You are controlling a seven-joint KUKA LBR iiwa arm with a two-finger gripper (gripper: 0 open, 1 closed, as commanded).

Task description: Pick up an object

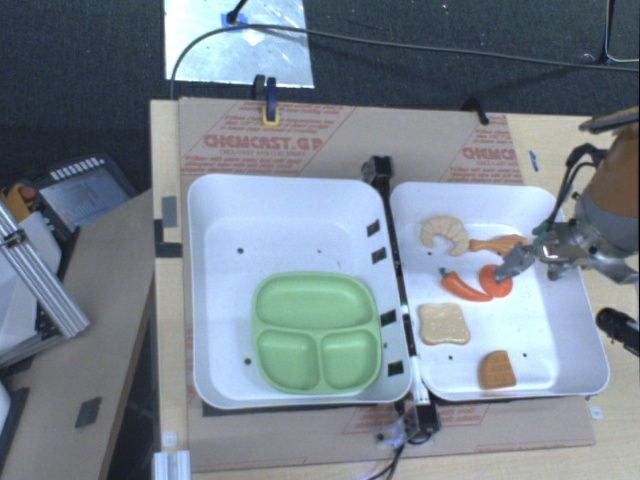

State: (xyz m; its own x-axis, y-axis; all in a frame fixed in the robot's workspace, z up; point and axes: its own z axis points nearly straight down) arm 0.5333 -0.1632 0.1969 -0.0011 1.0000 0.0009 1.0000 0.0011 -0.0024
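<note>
Gripper point(518, 264) hangs low over the right bin point(575, 363), its tip just at the red tomato-like piece point(499, 282); whether its fingers are apart or together I cannot tell, since they blur into that piece.

By size: the left bin point(215, 298) holds a green tray point(315, 330) with three wells. The right bin holds the candidates: a croissant point(444, 233) near the back, a drumstick point(492, 243) just beside it, a chili point(463, 285) touching the red piece, a toast slice point(443, 323) below them, and a brown biscuit point(497, 369) near the front.

Risk, as I judge it: the red piece, chili and drumstick crowd together, so a closing grip could catch two at once, or nudge the round one aside and shut on nothing.

Hard to read: the arm is cut off at the right, and the tip covers part of the red piece.
</note>
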